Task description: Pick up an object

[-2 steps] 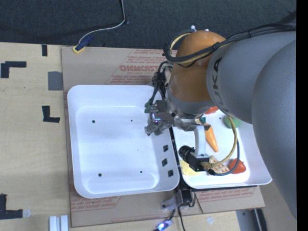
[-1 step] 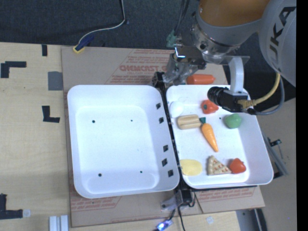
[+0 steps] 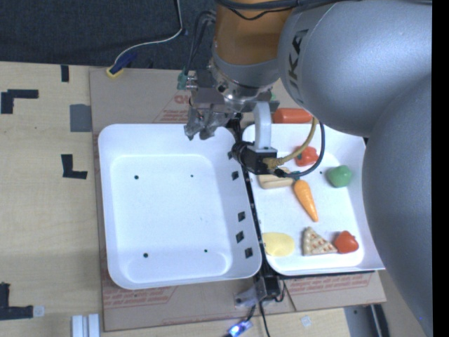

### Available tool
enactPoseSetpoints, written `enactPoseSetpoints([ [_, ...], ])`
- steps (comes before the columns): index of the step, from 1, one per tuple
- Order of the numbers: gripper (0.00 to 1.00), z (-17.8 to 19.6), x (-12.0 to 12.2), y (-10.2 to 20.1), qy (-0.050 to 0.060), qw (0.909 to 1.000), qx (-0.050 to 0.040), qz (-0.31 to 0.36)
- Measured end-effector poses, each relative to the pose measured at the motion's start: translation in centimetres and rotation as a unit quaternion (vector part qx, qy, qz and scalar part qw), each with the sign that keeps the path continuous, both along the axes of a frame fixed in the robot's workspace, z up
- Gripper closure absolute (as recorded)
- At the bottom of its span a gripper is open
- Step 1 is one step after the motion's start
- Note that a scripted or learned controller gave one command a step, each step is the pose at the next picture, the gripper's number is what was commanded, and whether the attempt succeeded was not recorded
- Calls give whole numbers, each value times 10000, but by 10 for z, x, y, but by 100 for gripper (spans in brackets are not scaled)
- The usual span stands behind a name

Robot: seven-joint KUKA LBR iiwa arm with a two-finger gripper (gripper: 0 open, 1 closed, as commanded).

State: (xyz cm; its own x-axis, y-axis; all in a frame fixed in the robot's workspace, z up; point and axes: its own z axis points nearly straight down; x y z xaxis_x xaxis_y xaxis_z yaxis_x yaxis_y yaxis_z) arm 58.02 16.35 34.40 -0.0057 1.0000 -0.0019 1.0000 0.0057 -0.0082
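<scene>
while it lies flat, tapered carrot

On my screen I see a pale wooden bench under even light, with a dark curtain along its far edge. A cardboard sheet lies flat on the bench. Black tape marks and a grey patch sit on the wood left of it.

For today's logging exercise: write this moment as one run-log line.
gripper: above left bin far rim | held: nothing visible | carrot, other toy foods: in right bin
</scene>
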Motion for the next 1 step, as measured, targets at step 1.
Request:
enactPoseSetpoints([
  [1, 100, -57, -19, 62, -2, 10000, 3, 9],
])
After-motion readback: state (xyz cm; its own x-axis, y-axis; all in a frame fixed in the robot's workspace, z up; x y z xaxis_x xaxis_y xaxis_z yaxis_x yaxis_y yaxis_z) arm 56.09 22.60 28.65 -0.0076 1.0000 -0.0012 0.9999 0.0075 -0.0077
